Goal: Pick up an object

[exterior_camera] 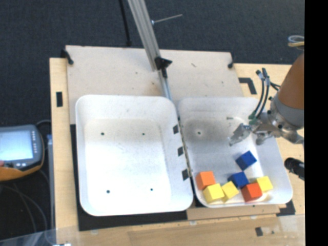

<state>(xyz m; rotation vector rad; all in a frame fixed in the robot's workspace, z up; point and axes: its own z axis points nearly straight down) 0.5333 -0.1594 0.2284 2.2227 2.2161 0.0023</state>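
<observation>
Hovering over the right bin, my gripper spreads its fingers, holding nothing. Blue cube sits just nearer.

left bin open, blocks crowd right bin's near edge

Arm cut off at right edge; pincer blurred.

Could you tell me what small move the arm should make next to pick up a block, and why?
Probably ease the end effector down and slightly toward the camera, onto the blue cube. That cube lies alone just below it in the right bin, apart from the crowded blocks at the front wall, so it looks the easiest grasp.
</observation>
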